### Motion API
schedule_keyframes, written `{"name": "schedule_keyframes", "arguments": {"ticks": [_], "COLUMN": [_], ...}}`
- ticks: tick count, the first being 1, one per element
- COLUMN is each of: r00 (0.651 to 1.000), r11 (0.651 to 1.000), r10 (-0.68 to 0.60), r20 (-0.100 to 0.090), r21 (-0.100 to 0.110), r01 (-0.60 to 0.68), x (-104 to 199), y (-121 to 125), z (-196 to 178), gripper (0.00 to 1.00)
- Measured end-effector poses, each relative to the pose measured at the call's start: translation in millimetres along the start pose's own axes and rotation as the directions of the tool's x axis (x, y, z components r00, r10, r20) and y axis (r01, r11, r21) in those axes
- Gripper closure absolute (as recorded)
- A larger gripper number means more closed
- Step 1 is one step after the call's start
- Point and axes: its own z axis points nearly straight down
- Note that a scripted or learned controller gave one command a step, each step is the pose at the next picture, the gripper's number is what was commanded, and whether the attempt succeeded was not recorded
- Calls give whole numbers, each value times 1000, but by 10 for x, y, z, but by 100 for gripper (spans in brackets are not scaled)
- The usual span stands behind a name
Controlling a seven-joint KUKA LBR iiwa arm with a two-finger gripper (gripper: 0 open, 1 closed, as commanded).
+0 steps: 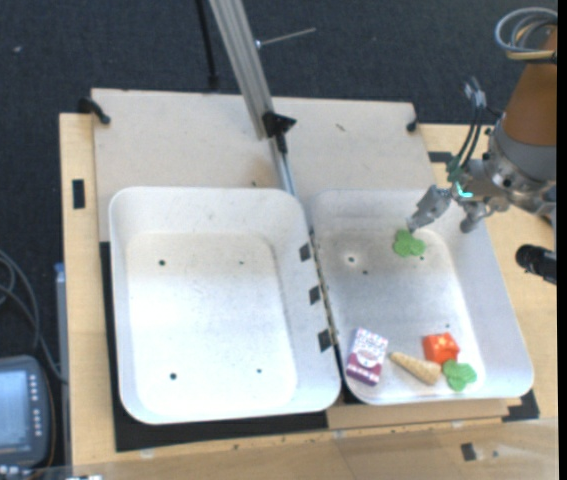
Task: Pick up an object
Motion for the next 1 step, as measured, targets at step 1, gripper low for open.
{"name": "schedule_keyframes", "arguments": {"ticks": [1], "r00": [1000], "r11": [1000], "r10": [-1], "r20": [1], "r21": [-4], "r01": [1], "x": [0], "y": [8], "z": [-26], "gripper": [0]}}
